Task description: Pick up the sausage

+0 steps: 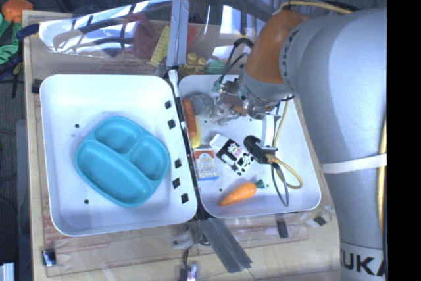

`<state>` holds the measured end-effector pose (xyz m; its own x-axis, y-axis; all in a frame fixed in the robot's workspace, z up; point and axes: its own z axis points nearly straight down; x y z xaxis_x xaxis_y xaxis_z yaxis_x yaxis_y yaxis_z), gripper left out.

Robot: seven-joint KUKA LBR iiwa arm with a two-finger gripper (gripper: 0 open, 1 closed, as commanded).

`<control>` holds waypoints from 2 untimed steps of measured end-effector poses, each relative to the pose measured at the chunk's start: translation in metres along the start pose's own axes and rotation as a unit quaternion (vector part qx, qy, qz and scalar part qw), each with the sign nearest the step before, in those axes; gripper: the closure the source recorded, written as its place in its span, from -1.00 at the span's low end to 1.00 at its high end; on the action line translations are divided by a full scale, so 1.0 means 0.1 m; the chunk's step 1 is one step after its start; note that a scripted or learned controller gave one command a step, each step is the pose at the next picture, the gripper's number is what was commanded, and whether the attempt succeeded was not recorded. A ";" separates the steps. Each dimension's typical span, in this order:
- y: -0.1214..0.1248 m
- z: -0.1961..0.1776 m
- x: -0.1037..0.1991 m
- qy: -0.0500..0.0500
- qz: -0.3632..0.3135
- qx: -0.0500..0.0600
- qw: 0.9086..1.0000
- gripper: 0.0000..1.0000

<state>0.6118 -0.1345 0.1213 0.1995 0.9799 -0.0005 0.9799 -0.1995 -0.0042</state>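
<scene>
Orange-brown and slim, the sausage lies lengthwise against the left wall of the right bin, just beside the divider between the two bins, with a yellowish item touching its lower end. We judge that this spot against the wall leaves little room for a finger on that side, so a grasp would likely need to straddle it along the wall.

Just to its right we see the end effector, low in the upper part of the same bin, near the sausage but apart from it; nothing sits in it that we can make out, and whether it is open or closed we cannot tell, since the wrist hides it.

Further out in that bin lie a small carton, a black-and-white item and a toy carrot near the front wall. The left bin carries a blue divided plate. Both bins rest on the worktop.
</scene>
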 end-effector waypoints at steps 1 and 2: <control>-0.23 -0.09 -0.01 0.000 -0.122 0.001 0.993 1.00; -0.36 0.22 0.12 -0.007 -0.274 -0.008 0.962 1.00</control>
<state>0.5788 -0.1158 0.0995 -0.3468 0.9378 -0.0154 0.9378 0.3470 0.0083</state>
